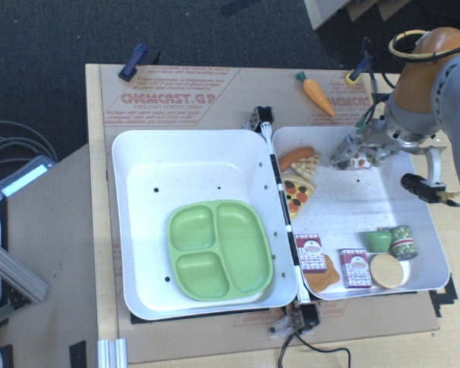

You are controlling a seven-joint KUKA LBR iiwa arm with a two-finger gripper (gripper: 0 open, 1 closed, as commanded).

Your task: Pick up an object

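Note:
My gripper [354,155] hangs low over the far part of the right bin [345,205], reaching in from the right. A small white and red thing [361,162] lies right at its tip; I cannot tell whether it is held. To the left of the gripper lie a hot dog [295,157] and a pizza slice [296,191]. Along the bin's near side sit two red cartons [312,253] [355,268], an orange cookie [322,276], a beige disc [387,271], a green piece [378,240] and a small can [403,242].
A green divided plate [218,249] lies in the left bin [138,205]. A toy carrot [318,94] rests on the bench behind the right bin. Blue clamps [133,62] [358,71] sit at the bench's far edge. A black clip [262,116] joins the bins.

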